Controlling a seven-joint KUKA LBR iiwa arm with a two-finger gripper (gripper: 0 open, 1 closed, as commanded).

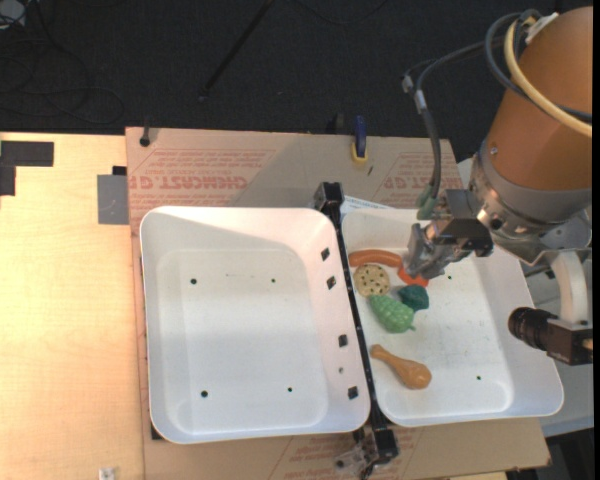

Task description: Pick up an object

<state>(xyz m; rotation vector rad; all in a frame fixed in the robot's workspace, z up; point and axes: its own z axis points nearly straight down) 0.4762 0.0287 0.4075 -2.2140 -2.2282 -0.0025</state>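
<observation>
**Gripper low over the toy cluster in the right-hand bin**

The gripper (420,266) sits just right of centre frame, down inside the right bin (500,368), near that bin's upper left corner. Its dark fingers point down and to the left, and whether they are spread or closed cannot be told from this slanted view; nothing is visibly held between them.

The candidates lie bunched against the divider side of the bin. A red-orange piece (413,298) lies touching or just under the fingertips. An orange sausage-like toy (375,259) lies just to the left, its long axis running roughly left-right. A round speckled cookie-like toy (372,281) sits below it, and a green toy (392,313) below that, just beneath the gripper. A tan drumstick-shaped toy (404,367) lies further toward the bottom of the frame, apart from the others, its long axis slanting from upper left to lower right.

The nearest thing is the red-orange piece, so I judge a grasp there needs little more than a close. The left bin (235,318) bears no objects.
</observation>
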